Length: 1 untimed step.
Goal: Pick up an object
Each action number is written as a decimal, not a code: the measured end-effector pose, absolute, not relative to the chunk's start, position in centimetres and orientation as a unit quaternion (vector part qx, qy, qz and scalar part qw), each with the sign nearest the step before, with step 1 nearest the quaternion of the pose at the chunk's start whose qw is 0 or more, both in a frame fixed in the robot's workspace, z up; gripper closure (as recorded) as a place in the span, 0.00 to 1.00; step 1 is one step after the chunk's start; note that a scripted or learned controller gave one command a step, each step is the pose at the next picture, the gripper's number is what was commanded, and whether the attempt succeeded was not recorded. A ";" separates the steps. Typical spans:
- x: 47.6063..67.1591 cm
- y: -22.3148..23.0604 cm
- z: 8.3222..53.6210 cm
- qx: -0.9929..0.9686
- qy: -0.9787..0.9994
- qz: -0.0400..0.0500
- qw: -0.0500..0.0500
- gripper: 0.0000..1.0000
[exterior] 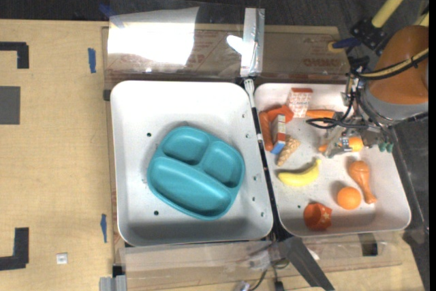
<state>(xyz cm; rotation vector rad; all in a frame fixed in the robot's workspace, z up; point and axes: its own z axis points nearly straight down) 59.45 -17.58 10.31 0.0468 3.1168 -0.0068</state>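
Over the right bin [398, 211], the gripper [338, 141] is lowered among the toys; its opening cannot be told. A banana [300, 175] lies just below-left of it, an orange [349, 197] nearby.

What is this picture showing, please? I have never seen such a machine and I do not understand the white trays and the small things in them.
This is one photo from a camera fixed above a workbench, looking down at a slant. The grey and orange machine at the right is a robot arm. Its grasping tool hangs low over the right tray; whether it holds anything cannot be seen. Its job is to pick up an object.

The left tray holds a teal divided plate. The right tray holds toy foods: a banana, an orange ball, a carrot-like piece, a red piece and some small packets.
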 end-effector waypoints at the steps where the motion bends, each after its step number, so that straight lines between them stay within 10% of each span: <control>1: 59.4 -17.5 10.2 0.015 1.000 -0.002 0.011 0.00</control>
